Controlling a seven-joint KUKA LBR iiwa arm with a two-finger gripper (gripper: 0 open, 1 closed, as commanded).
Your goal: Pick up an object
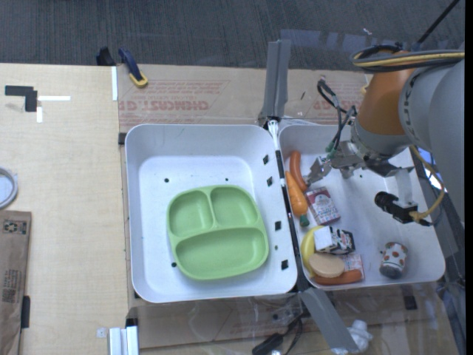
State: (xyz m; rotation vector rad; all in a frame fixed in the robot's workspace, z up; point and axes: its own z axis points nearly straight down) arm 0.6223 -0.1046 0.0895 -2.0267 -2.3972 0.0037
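Observation:
The right bin (421, 268) holds several small items. An orange carrot-like piece (295, 184) lies along its left wall, with a red and white packet (323, 206) beside it. Nearer the front are a small white and black box (332, 239), a yellow banana (306, 247), a tan bun (327, 265) and a spotted little cup (393, 259). My gripper (321, 168) hangs low over the bin's back left part, just right of the carrot's upper end and above the packet. Nothing shows as held in it.
The left bin (142, 198) holds a green divided plate (218, 232). A black cable end (395, 205) hangs from the arm over the right bin. A blue and yellow clamp (132, 68) lies on the cardboard behind. A tape roll (4, 188) and a brown bag (12, 268) sit far left.

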